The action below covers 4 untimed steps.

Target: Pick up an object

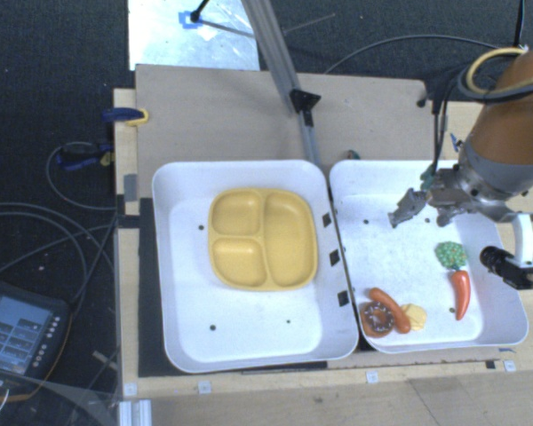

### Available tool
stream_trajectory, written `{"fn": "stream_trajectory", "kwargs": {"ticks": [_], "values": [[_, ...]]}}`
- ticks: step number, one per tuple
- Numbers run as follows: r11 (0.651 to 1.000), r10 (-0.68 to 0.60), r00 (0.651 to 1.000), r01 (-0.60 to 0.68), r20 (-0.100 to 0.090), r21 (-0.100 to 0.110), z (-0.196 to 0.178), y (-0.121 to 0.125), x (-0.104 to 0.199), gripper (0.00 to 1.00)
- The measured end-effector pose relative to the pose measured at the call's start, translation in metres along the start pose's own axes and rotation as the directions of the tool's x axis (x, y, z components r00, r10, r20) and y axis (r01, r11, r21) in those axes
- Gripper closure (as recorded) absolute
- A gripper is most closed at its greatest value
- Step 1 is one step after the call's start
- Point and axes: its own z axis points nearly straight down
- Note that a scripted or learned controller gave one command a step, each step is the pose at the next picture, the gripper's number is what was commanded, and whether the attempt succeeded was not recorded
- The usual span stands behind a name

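While the gripper (415, 206) hovers with nothing between its spread fingers over the right bin (373, 185), the approach calls for descending toward the nearby broccoli (450, 255) beside the chili (461, 293).

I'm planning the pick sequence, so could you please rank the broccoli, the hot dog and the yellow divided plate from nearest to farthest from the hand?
1. Broccoli, just below the hand in the right bin.
2. Hot dog, at that bin's near edge.
3. Yellow divided plate, in the left bin.
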Motion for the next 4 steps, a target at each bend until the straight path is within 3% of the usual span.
{"fn": "stream_trajectory", "kwargs": {"ticks": [1,3,4], "values": [[1.0,0.003,1.0,-0.003,0.0,-0.001,0.0,0.0,0.0,0.0],[1.0,0.005,1.0,-0.005,0.0,0.006,0.124,-0.004,-0.003,0.0],[1.0,0.005,1.0,-0.005,0.001,0.002,0.139,-0.004,-0.003,0.0]]}}
